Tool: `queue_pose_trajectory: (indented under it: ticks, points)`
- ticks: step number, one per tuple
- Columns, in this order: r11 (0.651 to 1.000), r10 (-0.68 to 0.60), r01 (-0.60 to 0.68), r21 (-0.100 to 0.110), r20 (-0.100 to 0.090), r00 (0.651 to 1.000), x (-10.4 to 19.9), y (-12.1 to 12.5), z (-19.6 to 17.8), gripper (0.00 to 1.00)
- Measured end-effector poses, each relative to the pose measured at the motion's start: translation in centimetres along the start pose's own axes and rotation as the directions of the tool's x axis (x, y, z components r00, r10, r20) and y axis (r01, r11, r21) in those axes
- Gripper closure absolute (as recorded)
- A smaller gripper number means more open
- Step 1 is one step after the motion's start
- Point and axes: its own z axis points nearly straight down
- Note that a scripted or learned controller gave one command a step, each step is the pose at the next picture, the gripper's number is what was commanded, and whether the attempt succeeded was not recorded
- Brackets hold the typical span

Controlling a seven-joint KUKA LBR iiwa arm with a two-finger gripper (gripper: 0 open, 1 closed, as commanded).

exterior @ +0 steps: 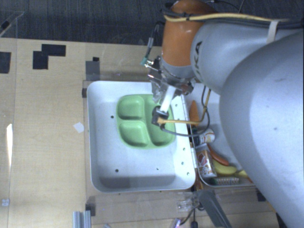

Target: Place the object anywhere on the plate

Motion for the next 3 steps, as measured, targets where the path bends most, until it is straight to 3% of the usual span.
queue_pose_trajectory:
  ticks: [1,2,3]
  points:
    - [0.997,0.077,-0.077,0.0,0.001,0.997,-3.2,4.7,3.2,1.0]
    - [0.997,0.077,-0.077,0.0,0.001,0.997,-3.2,4.7,3.2,0.0]
    - [1.0,0.018,-0.018,-0.001,-0.001,1.0,4.3,2.2,12.1,0.0]
